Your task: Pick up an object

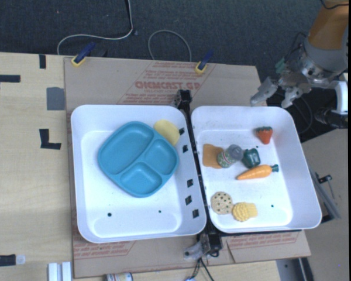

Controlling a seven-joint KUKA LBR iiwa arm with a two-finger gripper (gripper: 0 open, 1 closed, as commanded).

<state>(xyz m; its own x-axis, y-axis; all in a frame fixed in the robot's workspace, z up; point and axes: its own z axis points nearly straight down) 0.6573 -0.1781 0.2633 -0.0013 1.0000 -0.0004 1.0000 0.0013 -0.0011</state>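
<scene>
- Two shallow white bins sit side by side on a cardboard sheet (164, 81) printed in red, which lies on a pale wooden bench (23, 174); dark carpet (222, 10) lies beyond.
- Left bin (88, 215): holds a blue divided plate (138, 158), tilted, near the middle, with a yellow lemon-like item (167, 131) touching its upper right edge, close to the wall shared with the other bin.
- Right bin (298, 204): holds the small pieces, all lying loose.
- Arm (327, 28): grey with an orange band, entering at the upper right, wrist angled down and leftward, outside the right bin's far right corner.
- Gripper (276, 93): poised just above the right bin's far rim, its two fingers spread apart with nothing between them, well apart from every piece.
- Orange carrot (256, 172) with green top, lying across the bin's middle right.
- Tan wedge (211, 156) at middle left, touching a grey-green rounded piece (228, 156).
- Dark green piece (251, 157) just above the carrot.
- Red strawberry-like piece (264, 134) nearest the gripper, toward the far right wall.
- Round cookie (222, 202) and yellow corn-like piece (244, 211), side by side near the front.
- White cable (128, 16) looping over the carpet; blue and yellow clips (82, 56) at the cardboard's far edge.
</scene>
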